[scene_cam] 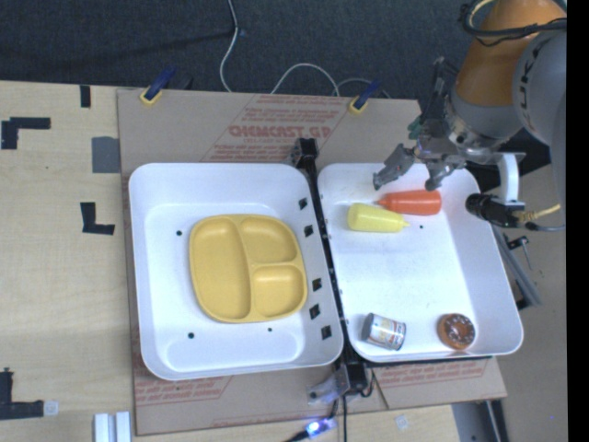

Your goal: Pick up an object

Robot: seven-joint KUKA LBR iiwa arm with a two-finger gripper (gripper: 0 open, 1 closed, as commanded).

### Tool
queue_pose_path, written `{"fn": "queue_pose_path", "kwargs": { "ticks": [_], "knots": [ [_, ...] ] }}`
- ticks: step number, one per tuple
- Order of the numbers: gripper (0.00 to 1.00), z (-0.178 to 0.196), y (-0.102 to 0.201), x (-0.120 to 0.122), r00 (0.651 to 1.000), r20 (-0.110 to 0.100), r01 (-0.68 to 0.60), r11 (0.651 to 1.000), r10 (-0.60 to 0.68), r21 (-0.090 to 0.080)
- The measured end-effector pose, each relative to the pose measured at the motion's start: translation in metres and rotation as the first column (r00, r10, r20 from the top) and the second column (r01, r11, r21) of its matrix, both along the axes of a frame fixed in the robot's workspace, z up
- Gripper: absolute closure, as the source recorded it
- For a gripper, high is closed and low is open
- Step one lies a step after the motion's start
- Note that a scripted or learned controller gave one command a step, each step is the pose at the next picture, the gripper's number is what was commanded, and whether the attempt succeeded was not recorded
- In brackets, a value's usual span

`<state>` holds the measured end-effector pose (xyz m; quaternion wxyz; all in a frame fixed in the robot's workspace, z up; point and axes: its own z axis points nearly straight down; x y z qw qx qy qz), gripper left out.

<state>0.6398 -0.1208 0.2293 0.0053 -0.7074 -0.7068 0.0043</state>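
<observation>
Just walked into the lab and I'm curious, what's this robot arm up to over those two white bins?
The arm reaches in from the right, and its gripper hangs open over the far end of the right bin, just above an orange carrot lying beside a yellow corn cob. Nothing is between its fingers. A small can and a brown donut sit at that bin's near end. The left bin holds a yellow divided plate.

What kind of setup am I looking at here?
Likely a lab test bench for robot picking: two white bins on taped cardboard, loose cables, and toy items like a plastic carrot.
</observation>
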Motion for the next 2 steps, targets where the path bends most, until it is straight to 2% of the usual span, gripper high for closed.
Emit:
{"fn": "queue_pose_path", "kwargs": {
  "ticks": [1, 2],
  "knots": [
    [0.0, 0.007, 0.0, 0.003, 1.0, 0.012, -0.003, 1.0, 0.003, -0.001],
    [0.0, -0.053, -0.003, -0.006, 1.0, 0.006, -0.001, 1.0, 0.001, -0.002]
  ]
}}
